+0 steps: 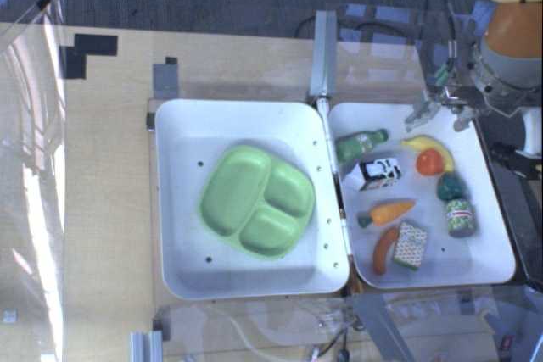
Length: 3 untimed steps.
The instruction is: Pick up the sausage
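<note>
While the sausage (pixel 384 250) lies untouched, the gripper (pixel 441 108) hovers spread open, empty, above the banana (pixel 422 144).

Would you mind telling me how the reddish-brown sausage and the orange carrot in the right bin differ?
The reddish-brown sausage is one plain colour, while the orange carrot carries a green top at its left end. The sausage lies steeply, nearly along the bin's depth; the carrot lies closer to crosswise. The sausage sits nearer the front edge, beside a patterned box; the carrot lies behind it. Both are slim, elongated toy foods lying flat.
</note>
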Motion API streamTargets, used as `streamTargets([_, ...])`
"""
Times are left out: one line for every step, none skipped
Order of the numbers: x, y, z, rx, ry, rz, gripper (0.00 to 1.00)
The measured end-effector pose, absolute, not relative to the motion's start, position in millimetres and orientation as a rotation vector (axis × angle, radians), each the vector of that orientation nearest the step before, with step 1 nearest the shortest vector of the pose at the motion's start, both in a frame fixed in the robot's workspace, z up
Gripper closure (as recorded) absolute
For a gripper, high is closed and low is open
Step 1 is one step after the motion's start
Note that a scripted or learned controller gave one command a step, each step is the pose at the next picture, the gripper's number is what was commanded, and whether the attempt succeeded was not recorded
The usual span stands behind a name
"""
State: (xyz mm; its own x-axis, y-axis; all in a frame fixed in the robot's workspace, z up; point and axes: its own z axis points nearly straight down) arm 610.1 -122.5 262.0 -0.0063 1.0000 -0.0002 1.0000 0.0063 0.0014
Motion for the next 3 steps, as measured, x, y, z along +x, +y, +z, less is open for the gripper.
streamTargets([534.8,-134.8,158.6,2.156,2.286,0.000,0.00])
streamTargets([592.3,-163.2,129.8,2.137,2.295,0.007,0.00])
streamTargets([591.6,-156.8,115.4,2.067,2.338,0.022,0.00])
